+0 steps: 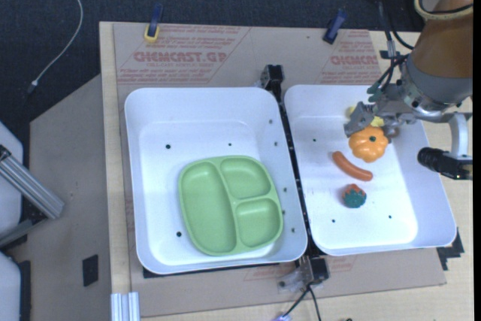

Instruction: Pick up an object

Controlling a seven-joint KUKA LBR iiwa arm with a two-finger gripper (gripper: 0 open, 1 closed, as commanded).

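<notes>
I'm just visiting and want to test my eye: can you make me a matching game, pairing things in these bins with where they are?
Things:
1. green divided plate
2. orange pumpkin toy
3. sausage toy
4. small teal and red toy

Places:
A. right bin, nearest the front edge of the three toys
B. left bin
C. right bin, just below the gripper
D. right bin, between the other two toys

Pairs: 1-B, 2-C, 3-D, 4-A

arm [443,34]: enters from right, wrist angled down-left | gripper [373,119]: low
</notes>
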